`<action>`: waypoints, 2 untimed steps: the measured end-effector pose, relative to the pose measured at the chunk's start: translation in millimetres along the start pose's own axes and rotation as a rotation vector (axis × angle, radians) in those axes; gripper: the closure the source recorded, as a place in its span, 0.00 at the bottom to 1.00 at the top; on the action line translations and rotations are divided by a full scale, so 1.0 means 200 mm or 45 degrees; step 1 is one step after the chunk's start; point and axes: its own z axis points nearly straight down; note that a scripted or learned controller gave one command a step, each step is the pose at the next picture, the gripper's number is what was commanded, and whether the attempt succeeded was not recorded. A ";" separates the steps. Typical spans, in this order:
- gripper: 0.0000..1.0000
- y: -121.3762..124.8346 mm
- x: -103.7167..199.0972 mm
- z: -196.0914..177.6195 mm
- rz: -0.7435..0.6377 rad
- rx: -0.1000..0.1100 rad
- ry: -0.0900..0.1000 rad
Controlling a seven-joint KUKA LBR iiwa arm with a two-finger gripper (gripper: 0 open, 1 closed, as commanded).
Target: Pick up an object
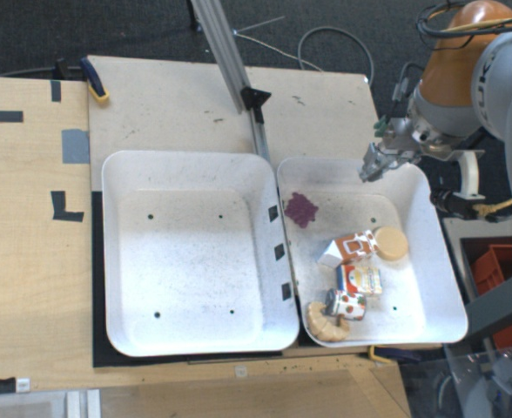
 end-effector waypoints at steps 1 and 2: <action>1.00 0.05 0.25 0.06 0.001 0.003 -0.001; 1.00 0.05 0.55 0.08 0.006 0.003 -0.004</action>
